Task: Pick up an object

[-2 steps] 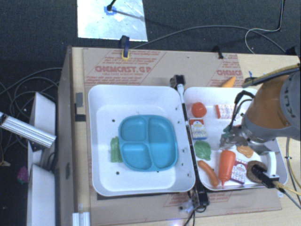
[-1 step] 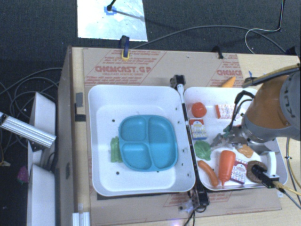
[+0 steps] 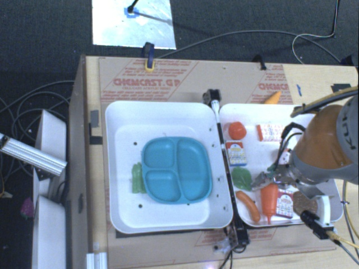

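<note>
Camera view has the tool (image 3: 268, 178) low at the carrot's (image 3: 270, 200) 12 o'clock end, its grip unreadable, nothing lifted yet.

A robotics lab: paper-covered bench (image 3: 168, 74), loose cables (image 3: 33, 102) on dark carpet, toy food bins (image 3: 120, 150).
</note>
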You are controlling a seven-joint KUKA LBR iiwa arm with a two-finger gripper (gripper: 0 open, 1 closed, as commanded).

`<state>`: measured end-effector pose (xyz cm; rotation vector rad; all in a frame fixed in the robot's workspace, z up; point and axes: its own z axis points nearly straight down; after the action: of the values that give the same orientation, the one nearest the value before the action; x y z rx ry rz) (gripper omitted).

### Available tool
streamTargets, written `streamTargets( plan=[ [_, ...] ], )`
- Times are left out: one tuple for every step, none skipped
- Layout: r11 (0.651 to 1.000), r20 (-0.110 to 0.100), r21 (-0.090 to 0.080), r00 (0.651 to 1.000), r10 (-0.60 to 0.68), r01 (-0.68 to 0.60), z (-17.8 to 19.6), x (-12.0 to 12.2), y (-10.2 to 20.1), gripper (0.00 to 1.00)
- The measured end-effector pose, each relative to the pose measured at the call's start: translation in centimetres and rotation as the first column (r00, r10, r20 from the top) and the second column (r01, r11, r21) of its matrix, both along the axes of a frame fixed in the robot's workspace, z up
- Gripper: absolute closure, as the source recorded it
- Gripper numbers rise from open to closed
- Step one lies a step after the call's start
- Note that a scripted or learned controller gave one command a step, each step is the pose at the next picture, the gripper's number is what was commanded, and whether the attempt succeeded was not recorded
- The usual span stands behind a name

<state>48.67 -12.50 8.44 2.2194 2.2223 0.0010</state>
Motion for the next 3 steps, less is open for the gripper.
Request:
streamTargets(
  plan=[
    [1.0, 0.002, -0.001, 1.0, 0.0, 0.0, 3.2, 0.1, -2.3, 0.0],
    [1.0, -0.001, 0.001, 1.0, 0.002, -0.002, 1.2, 0.0, -0.1, 0.0],
    [1.0, 0.002, -0.001, 1.0, 0.0, 0.0, 4.4, 0.0, -1.0, 0.0]
  ],
)
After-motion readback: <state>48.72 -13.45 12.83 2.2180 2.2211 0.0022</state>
